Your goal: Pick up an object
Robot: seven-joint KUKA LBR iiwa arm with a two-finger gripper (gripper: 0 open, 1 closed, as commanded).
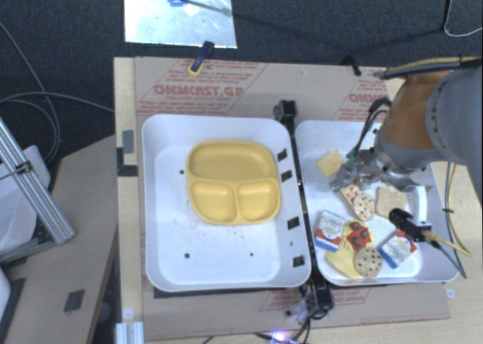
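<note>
My gripper (349,176) hangs low over the upper left part of the right bin (434,271), with the grey and orange arm reaching in from the right. A yellow cheese wedge (330,162) lies just to its upper left. A spotted cracker (359,201) lies right below it, touching or nearly so. A pale cracker (390,200) lies to the right of that one. Nothing can be made out in the gripper's grasp.
Lower in the right bin lie a white, blue and red carton (330,231), a red piece (358,235), a round cookie (368,261), a yellow slice (342,261) and a blue and white carton (398,249). The left bin (162,184) holds a yellow divided plate (232,182).
</note>
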